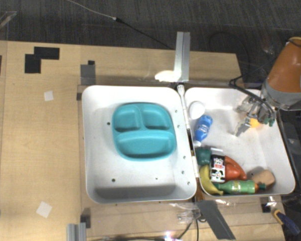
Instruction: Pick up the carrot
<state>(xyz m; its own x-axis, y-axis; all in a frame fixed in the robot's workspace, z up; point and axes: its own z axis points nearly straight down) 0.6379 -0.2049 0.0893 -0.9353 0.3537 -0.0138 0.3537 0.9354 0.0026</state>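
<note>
The fingers [243, 127] are hovering spread and empty in the right bin [271, 149]. The carrot [233, 169] is lying well below them among the clutter, untouched, so reaching and grasping are remaining.

Matt pale wooden bench [40, 149], smooth white plastic bins [98, 185], glossy teal plastic tray [143, 130].

Grey arm, orange band
Arm [290, 73] rounded orange shell, grey edge; metal gripper [248, 118], black cables, small yellow part.
</note>
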